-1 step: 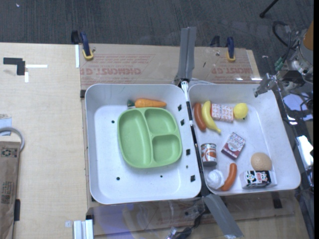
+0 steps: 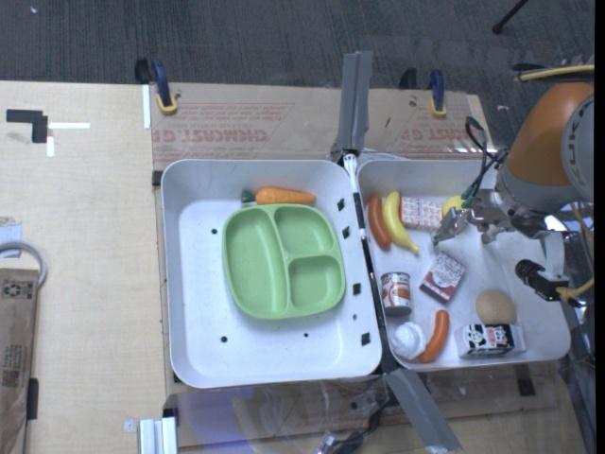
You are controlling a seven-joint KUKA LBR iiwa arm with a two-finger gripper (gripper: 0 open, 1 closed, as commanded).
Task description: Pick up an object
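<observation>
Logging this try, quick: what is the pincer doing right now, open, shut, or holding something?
Pincer: over the right bin; whether it is open, shut or holding anything cannot be told.

Across the top of the frame you see a dark grey carpeted floor (image 2: 236, 22), with a thin black tripod leg (image 2: 526, 0) slanting in at the upper right. Below it your pale wooden bench top (image 2: 80, 253) fills the left side, marked by a black and white tape cross (image 2: 40, 126) at the upper left. A brown printed cardboard sheet (image 2: 250, 121) lies along the bench's far edge, pinned by two blue and yellow clamps (image 2: 163, 91). At the lower left edge sits a brown paper bag (image 2: 17, 343). Light falls evenly, without hard shadows.
</observation>
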